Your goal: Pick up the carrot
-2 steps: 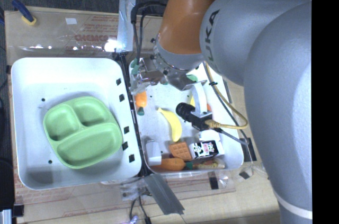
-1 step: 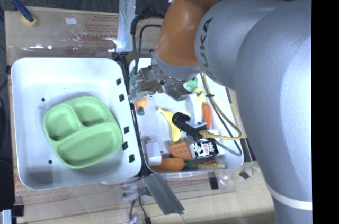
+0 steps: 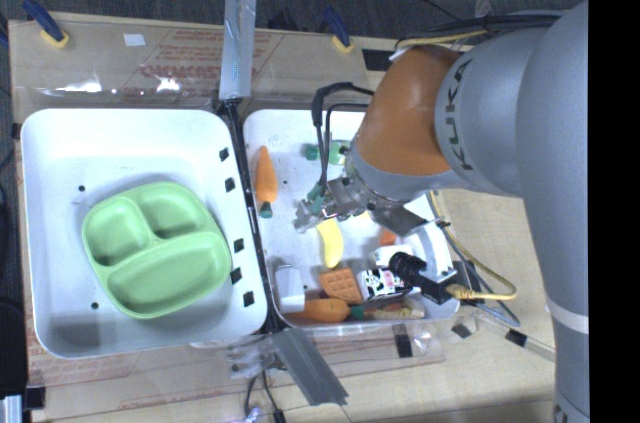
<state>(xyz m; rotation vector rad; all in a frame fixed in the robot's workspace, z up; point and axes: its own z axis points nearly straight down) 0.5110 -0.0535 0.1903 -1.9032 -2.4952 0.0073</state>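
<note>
While I hang over the right bin:
Left bin (image 3: pixel 40 211): green divided plate (image 3: pixel 155 246).
Carrot (image 3: pixel 265 177): right bin (image 3: pixel 285 126), beside its left wall, untouched.
My hand (image 3: pixel 318 206): right of carrot, above banana (image 3: pixel 329 243); grip state — cannot tell.

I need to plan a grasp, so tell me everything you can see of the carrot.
The carrot is a small orange toy, smooth and plastic-looking, tapering to a point at the top of the view, with a dark green stub at its lower end. It lies flat on the floor of the right bin, lengthwise beside its left wall. Nothing else touches it; the gripper hangs to its right, apart.
</note>
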